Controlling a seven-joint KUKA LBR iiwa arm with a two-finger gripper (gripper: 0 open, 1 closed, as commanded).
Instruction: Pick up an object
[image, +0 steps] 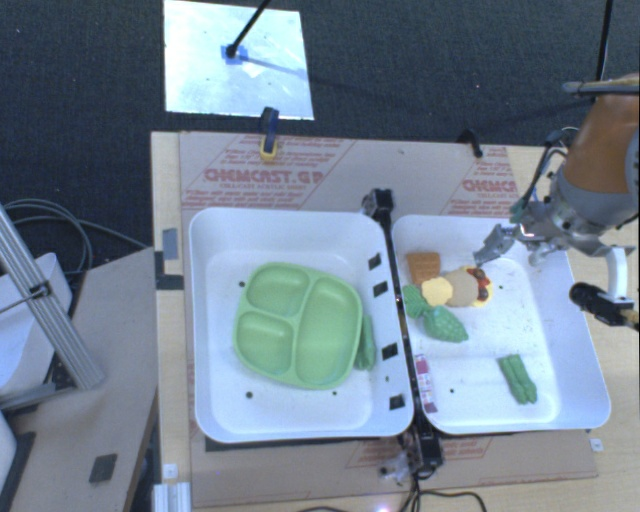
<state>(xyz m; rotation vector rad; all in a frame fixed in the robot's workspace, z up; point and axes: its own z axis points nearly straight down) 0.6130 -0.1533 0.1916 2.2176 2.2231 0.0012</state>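
Hovering over the right bin (570, 350), jaws (497, 245) state unclear, nothing visibly held; crowded toys (445, 293) could make the grasp slip or grab two.

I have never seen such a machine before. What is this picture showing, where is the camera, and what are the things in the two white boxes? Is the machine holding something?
The camera sits above a bench and looks down at a slant. The grey and orange shape at the right is a robot arm; its gripper, a two-finger claw, hangs over the right bin.

The left bin holds a green divided plate. The right bin holds toy food: a tan cracker-like square, a yellow piece, a beige piece with red markings, a leafy green piece and a green pod.

Nothing is visibly held; the gripper is too blurred to tell if it is open.
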